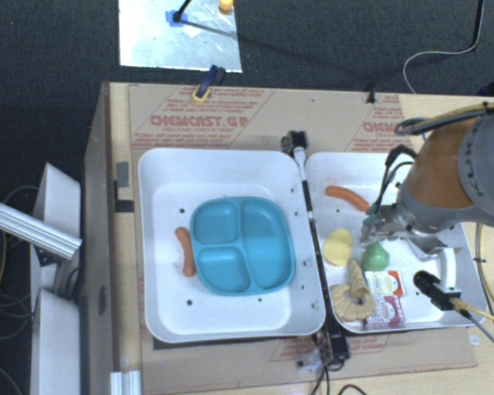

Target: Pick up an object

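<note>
Grey arm [486, 167], broad orange band above wrist (black cables looping alongside), small metallic gripper [375, 225].

Grey arm [477, 167] enters from right edge, angled down and leftward. Orange band [432, 171] sits above wrist, facing camera. Wrist bent downward, lowered over right half of scene. Claw [377, 227] at arm's left tip, pointing down; small, partly hidden under wrist.
</note>
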### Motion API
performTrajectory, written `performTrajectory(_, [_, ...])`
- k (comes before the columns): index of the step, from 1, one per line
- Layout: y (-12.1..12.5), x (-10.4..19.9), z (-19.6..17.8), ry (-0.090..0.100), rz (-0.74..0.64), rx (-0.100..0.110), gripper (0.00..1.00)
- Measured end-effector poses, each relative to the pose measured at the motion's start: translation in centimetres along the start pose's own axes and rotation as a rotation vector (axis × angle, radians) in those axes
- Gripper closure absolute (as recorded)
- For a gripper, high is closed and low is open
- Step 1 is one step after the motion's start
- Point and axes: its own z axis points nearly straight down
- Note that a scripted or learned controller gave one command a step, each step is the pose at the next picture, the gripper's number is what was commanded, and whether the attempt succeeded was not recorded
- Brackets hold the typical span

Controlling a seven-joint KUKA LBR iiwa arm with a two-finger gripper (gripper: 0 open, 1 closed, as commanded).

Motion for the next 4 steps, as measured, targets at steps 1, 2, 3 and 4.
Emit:
performTrajectory(1, [-1.2,3.2,-11.2,0.001,-0.001,0.004,1.00])
performTrajectory(2, [-1.2,3.2,-11.1,0.001,-0.001,0.006,0.00])
performTrajectory(3, [-5.5,0.5,0.9,-0.002,0.000,-0.003,0.00])
performTrajectory(4, [-5.2,0.7,-0.3,0.002,-0.003,-0.009,1.00])
